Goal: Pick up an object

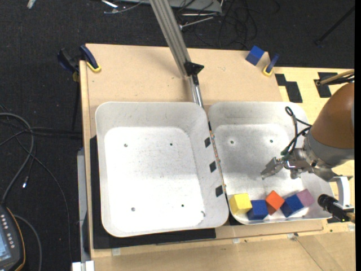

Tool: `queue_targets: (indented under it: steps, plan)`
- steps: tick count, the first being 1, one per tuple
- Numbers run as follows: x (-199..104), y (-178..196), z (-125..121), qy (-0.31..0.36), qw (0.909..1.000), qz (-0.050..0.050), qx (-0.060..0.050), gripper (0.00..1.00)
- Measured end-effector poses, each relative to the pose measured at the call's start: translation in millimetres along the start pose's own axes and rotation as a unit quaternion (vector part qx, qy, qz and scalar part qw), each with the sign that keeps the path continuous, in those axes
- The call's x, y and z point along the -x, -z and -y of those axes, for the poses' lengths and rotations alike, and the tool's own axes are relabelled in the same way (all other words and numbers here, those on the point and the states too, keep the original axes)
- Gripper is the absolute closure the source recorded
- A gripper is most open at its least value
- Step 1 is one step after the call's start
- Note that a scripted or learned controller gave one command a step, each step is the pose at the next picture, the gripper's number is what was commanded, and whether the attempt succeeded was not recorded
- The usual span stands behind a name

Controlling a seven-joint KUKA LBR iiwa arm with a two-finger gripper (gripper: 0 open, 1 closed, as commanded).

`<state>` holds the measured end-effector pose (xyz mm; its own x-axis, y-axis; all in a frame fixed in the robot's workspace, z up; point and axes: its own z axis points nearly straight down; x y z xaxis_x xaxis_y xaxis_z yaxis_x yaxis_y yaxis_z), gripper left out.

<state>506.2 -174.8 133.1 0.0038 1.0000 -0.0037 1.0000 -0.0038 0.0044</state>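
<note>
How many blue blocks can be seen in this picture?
3: two blue blocks in the right bin along its near edge, one on the bench's far right corner. The arm may hide others.

One fixed camera looks down at a slant on both bins [101, 151] from above

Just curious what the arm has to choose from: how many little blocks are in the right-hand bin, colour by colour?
Yellow block: 1
Blue blocks: 2
Orange block: 1
Pale purple block: 1
Total: 5, all along the near edge of the right bin.
</note>
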Motion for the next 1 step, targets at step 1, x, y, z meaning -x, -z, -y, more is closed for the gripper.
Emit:
queue_targets:
  steps: [1]
  plan:
    - [-70.9,-37.8,16.9,0.005,1.0,-0.002,-0.001,0.0]
